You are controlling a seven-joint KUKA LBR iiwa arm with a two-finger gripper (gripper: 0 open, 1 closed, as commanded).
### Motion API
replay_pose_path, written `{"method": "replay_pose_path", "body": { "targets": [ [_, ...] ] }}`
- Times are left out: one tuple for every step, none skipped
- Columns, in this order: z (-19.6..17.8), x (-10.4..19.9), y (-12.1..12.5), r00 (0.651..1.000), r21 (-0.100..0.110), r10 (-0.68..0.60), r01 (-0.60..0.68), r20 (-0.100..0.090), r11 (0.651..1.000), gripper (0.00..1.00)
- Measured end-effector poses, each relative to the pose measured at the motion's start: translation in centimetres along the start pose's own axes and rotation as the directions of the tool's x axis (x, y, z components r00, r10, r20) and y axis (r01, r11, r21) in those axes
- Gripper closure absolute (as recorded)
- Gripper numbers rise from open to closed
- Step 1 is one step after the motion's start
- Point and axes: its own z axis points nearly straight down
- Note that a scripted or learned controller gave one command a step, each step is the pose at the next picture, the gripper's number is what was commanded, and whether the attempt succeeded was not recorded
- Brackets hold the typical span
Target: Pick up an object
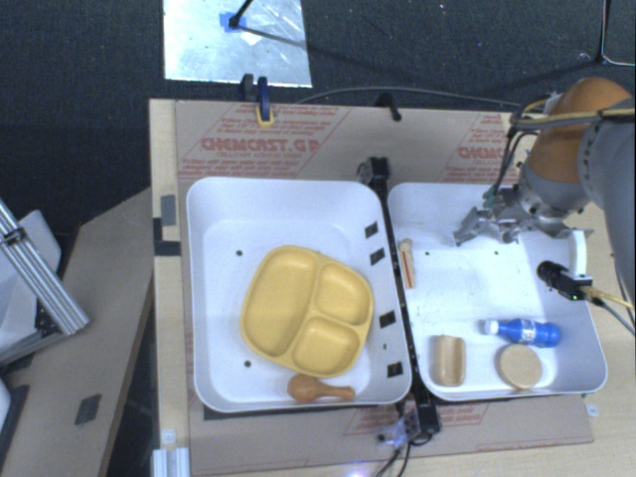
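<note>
White right bin (586, 366): blue bottle (524, 332), two wooden pieces; jaws' state unclear.

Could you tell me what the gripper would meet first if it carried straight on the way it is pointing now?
The gripper points left and downward over the right bin. It would probably meet that bin's bare white floor first, short of the thin stick at the divider; depth is unclear.

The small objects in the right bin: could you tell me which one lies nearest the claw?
The blue bottle, lying on its side. It is closer to the claw than the tan block and round disc along the front wall.
</note>
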Motion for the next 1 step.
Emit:
{"method": "replay_pose_path", "body": {
  "targets": [
    [-1.30,-0.02,0.16,1.000,-0.005,-0.002,0.002,0.001,1.000,1.00]
  ]
}}
